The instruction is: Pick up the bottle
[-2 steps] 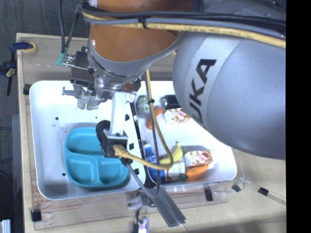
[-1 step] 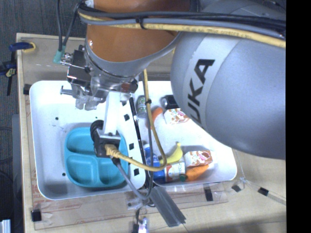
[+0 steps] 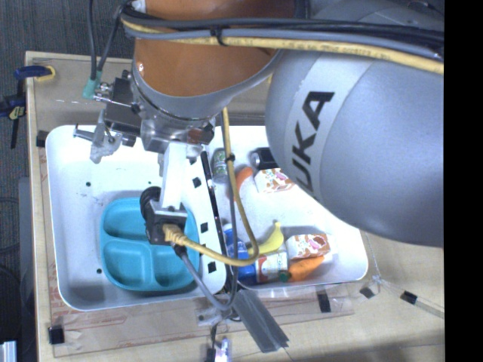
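A small bottle (image 3: 266, 266) with a pale label and a green cap lies on its side at the front of the right bin (image 3: 349, 266). A second clear bottle-like thing (image 3: 220, 164) stands by the divide between the bins, partly hidden behind the arm's yellow cable. My gripper (image 3: 98, 145) hangs over the far left corner of the left bin (image 3: 64, 225), well away from both bottles. Nothing shows in its grasp. The big grey and orange arm hides much of the right bin.
A blue divided tray (image 3: 128, 259) lies in the left bin's front half. The right bin also holds a banana (image 3: 273, 238), two printed snack packets (image 3: 275, 179) (image 3: 309, 243), an orange item (image 3: 243, 178), a black-capped thing (image 3: 263, 157) and an orange piece (image 3: 308, 267).
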Robot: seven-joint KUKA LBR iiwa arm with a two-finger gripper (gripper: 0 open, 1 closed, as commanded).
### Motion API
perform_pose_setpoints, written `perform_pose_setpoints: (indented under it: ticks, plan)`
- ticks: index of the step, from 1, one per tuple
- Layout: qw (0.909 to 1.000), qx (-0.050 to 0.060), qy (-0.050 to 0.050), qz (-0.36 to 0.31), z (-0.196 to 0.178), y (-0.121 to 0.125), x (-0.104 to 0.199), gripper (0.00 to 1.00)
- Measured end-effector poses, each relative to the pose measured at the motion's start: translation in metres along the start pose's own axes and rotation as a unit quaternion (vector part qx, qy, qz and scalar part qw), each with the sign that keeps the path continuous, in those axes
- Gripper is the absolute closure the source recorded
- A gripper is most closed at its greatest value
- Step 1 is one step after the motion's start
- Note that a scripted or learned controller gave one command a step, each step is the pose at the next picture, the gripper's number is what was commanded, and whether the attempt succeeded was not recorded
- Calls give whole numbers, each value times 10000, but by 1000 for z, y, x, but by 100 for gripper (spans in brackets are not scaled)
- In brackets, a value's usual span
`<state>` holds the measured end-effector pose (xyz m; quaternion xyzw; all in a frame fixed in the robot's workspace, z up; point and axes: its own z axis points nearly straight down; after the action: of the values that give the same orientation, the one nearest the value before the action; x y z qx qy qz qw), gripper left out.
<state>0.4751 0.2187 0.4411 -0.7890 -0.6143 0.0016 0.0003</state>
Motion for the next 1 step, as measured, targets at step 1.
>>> perform_pose_setpoints:
  ticks: [1]
  plan:
    - [9751, 13, -13, -2218, 131, 25, 5, 0]
